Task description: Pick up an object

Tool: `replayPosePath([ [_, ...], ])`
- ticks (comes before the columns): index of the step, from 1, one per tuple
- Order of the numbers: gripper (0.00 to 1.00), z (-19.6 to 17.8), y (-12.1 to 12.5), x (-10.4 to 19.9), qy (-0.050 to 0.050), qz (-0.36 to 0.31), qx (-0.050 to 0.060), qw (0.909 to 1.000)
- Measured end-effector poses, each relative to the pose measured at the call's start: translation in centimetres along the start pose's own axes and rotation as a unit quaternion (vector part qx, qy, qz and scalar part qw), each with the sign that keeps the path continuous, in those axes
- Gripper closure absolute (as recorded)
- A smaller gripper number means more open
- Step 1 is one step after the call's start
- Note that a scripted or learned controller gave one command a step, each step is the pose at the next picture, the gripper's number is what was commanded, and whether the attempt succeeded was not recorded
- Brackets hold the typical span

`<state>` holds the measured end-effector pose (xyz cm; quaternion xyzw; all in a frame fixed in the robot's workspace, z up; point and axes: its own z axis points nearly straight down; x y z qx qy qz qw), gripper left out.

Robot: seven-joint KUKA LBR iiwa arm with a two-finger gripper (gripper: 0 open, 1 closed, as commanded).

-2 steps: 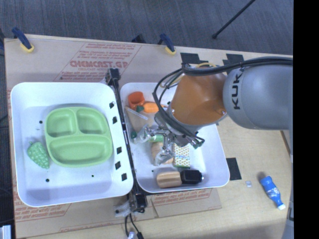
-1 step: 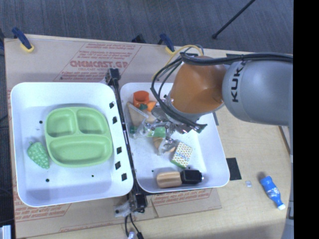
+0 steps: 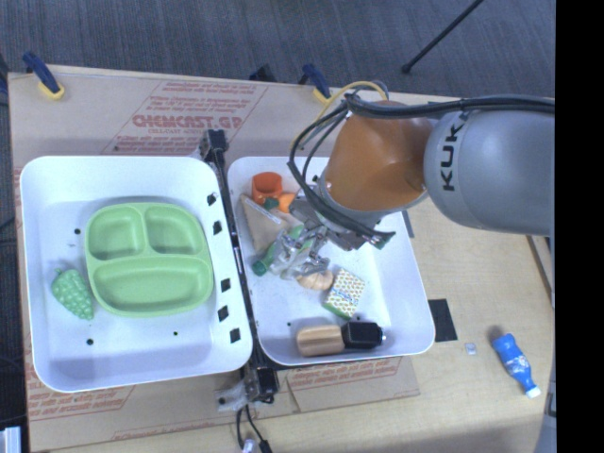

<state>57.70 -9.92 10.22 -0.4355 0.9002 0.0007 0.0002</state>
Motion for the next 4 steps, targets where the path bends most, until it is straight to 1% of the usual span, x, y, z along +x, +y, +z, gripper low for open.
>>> replayPosePath([
  [1,1.0,-9.0,6.5,-0.7,0.0,-0.269,0.001,0.9632],
  [2,0.0,-8.9,6.5,-0.7,0.001,-0.269,0.0,0.9632],
  [3,0.0,-9.0,1.6,-6.5,0.0,-0.316,0.0,0.9488],
  [4,0.0,-4.8,-2.6,-2.3,0.001,-0.386,-0.002,0.9223],
])
